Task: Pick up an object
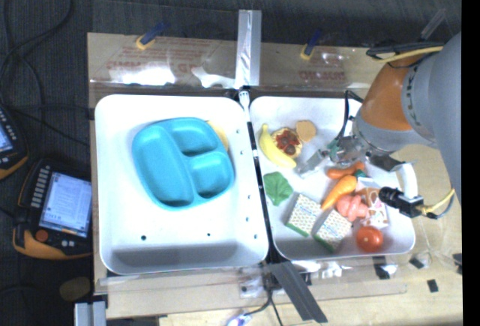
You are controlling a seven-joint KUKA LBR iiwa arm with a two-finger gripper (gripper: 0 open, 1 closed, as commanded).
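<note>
My gripper (330,155) hangs low over the middle of the right bin (330,106), reaching in from the right under the orange-banded wrist. Toy food lies around it. A yellow banana (271,150), a red-topped pizza slice (287,141) and a tan cookie (305,130) lie to its left. An orange carrot (341,188) and a small orange piece (351,166) sit just below it. Further forward are a pink piece (351,205), a red tomato (368,238), two green-and-white boxes (303,214) and a green leaf (277,186).
The left bin (120,242) holds a blue divided plate (182,160) with something yellow (220,134) peeking out behind it. A ridge (255,167) separates the two bins. A black attachment (397,199) juts from the arm over the right bin's near right side.
</note>
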